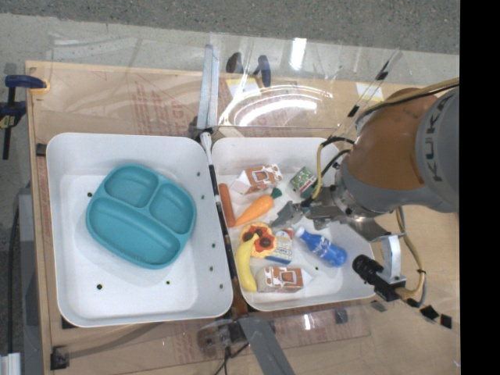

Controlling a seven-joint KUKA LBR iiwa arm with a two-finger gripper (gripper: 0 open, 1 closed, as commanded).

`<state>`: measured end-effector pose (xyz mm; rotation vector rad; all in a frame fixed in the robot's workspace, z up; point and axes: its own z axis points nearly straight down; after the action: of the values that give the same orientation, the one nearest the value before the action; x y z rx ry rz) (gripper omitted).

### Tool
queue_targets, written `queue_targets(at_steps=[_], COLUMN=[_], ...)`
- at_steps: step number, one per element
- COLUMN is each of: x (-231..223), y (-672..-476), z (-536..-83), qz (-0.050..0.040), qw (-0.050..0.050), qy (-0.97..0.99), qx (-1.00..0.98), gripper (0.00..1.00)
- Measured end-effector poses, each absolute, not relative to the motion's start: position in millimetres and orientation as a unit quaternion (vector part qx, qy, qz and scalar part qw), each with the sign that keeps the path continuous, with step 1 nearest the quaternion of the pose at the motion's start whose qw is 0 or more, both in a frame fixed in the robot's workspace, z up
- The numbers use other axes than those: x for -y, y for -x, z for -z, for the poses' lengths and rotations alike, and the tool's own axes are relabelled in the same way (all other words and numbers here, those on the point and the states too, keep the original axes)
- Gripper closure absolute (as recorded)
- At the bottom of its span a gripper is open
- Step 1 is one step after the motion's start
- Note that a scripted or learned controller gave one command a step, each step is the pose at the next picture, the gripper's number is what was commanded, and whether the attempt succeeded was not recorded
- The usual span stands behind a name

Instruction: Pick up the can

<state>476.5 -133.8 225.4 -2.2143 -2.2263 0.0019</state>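
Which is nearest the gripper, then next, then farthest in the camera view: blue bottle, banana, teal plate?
From the gripper:
1. Blue bottle, just below and to its right, in the right bin.
2. Banana, lower left in the same bin.
3. Teal plate, far off in the left bin.

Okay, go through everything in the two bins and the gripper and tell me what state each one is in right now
Gripper: low inside the right bin, beside the carrot, holding nothing I can see.
Blue divided plate: flat in the left bin, compartments bare.
Carrot: lying on its side.
Banana: lying flat along the bin's left wall.
Blue bottle: lying on its side.
Green can: tipped, near the arm.
Two small cartons: lying flat.
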Motion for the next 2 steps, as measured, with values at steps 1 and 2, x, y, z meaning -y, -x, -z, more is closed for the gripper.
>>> queue_targets(at_steps=[1,2], x=[146,147], y=[-504.8,-506.4], z=[-110,-123], qz=[0.0049,0.0062], qw=[-0.006,-0.008], qy=[0.763,0.762], qx=[0.647,0.648], gripper=[0.0,1.0])
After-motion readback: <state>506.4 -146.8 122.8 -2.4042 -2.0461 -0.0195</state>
